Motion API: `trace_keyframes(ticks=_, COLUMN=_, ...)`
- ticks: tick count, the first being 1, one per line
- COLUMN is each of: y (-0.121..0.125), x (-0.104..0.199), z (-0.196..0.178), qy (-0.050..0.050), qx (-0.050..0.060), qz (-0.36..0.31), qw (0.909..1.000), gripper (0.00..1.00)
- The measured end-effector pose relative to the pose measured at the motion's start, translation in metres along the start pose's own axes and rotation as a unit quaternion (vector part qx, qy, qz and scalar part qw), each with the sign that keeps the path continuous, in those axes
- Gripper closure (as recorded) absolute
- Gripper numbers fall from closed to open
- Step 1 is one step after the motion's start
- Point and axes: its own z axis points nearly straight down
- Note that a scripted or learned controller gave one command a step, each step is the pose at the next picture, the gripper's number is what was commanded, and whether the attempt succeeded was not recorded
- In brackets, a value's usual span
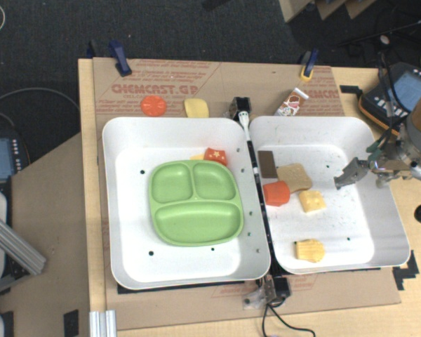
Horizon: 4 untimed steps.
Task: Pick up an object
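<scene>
Beyond my bins, on the bench board: orange disc point(154, 105), yellow block point(196, 108), small wrapped packet point(291, 104), two blue clamps point(119, 57) along the far edge.

Left bin point(119, 188): holds a green divided plate point(195, 202); a small red block point(215, 156) lies just beyond the plate's far rim.
Right bin point(386, 237): holds a dark brown piece point(266, 164), a tan square point(294, 176), a red-orange block point(276, 193) and two yellow chunks point(311, 201) point(309, 250).
Gripper point(348, 174): over the right bin's right part, apart from the pieces.
Bench board point(168, 83): an orange disc point(154, 105), a yellow piece point(196, 108) and a small wrapped packet point(292, 103) lie beyond the bins.
</scene>
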Motion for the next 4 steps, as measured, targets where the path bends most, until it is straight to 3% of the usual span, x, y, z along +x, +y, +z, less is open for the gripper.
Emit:
trace_keyframes(ticks=1, y=0.02, x=0.036, z=0.144, qy=0.002, qx=0.005, qz=-0.002, qw=1.0, gripper=0.0)
trace_keyframes(ticks=2, y=0.022, x=0.033, z=0.125, qy=-0.001, qx=-0.002, qz=0.0, qw=1.0, gripper=1.0)
trace_keyframes(ticks=3, y=0.021, x=0.033, z=0.126, qy=0.0, qx=-0.001, qz=0.0, qw=1.0, gripper=0.0)
trace_keyframes(ticks=4, y=0.039, x=-0.018, z=0.146, qy=-0.002, qx=-0.001, qz=0.002, qw=1.0, gripper=0.0)
